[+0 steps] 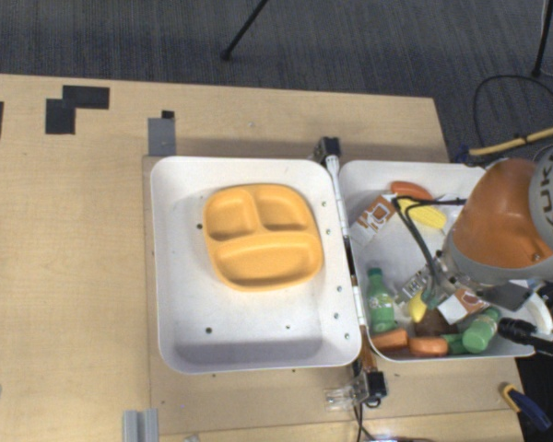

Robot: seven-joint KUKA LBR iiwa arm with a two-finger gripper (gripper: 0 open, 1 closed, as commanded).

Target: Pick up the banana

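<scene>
Camera view: arm (507,215) is reaching down into the right bin (364,178), jaws (424,295) sitting low in the clutter, opening can't be made out. Banana (418,310) is lying just beside the jaws, near the green bottle (381,304). Yellow tray (261,235) is sitting in the left bin (180,274).

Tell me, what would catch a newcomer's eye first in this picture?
Probably the big yellow divided plate, lying alone in the left white bin. Next, the arm's orange band looming over the right bin, where a jumble of small toy foods lies, green, orange and yellow pieces among them. The end effector reaches down into that pile near its front edge.
</scene>
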